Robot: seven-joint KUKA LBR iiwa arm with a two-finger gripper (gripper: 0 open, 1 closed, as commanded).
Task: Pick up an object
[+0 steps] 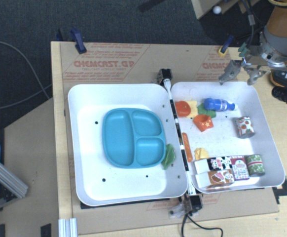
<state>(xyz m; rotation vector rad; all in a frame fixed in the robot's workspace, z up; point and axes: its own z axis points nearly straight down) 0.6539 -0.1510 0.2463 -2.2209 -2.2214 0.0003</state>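
the gripper [242, 73] hangs over the far rim of the right bin [269, 132], its two grey fingers [229, 73] spread apart with nothing between them and touching nothing. just near of it, inside the bin, lies a blue bottle [218, 104], with a red piece [183, 108] and an orange piece [203, 123] to its left. the left bin [84, 132] holds a blue tray [133, 136].
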